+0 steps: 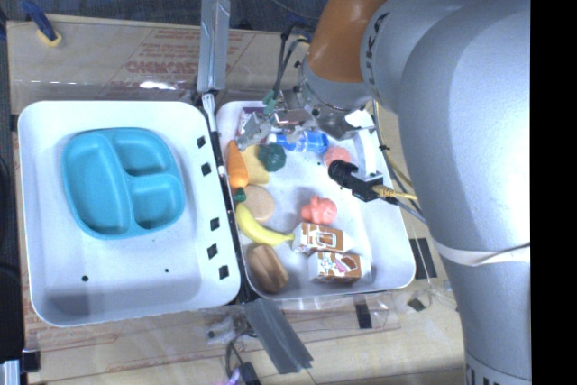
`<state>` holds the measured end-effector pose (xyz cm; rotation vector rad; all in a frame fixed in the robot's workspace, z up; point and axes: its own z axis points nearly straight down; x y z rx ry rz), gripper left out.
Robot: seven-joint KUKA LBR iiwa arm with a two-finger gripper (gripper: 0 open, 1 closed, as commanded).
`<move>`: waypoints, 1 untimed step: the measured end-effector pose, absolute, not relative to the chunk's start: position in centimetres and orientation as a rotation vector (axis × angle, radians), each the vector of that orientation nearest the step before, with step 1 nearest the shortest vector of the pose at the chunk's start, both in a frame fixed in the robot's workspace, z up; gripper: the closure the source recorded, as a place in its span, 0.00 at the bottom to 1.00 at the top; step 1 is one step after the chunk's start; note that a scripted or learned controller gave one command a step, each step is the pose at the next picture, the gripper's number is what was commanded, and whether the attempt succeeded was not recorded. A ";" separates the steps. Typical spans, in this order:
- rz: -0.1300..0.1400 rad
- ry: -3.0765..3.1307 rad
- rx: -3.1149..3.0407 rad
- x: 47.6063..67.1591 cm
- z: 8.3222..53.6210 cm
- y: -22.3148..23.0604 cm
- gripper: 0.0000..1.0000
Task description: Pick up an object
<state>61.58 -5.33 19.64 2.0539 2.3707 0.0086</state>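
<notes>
Looking down from the one overhead camera, the end effector (275, 117) sits at the upper end of the right bin (392, 259), center-right of the frame, hovering right over a crowded patch of toys. Can't tell what state it's in, too much clutter and cabling around it.

Candidates are all in that right bin: a carrot (235, 165) along the left wall, a dark green ball (272, 157), a banana (259, 228) lower down, a pink toy (318, 210) mid-bin, and two small cartons (330, 253) near the bottom. The left bin (54, 279) holds a blue divided tray (123, 178).

My guess: go for the green ball or carrot, since they're nearest. Drop straight down and center on one item so the neighbours don't get nudged or wedged in.
</notes>
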 end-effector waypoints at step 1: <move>-0.010 2.368 2.075 64.1 11.1 -11.5 0.00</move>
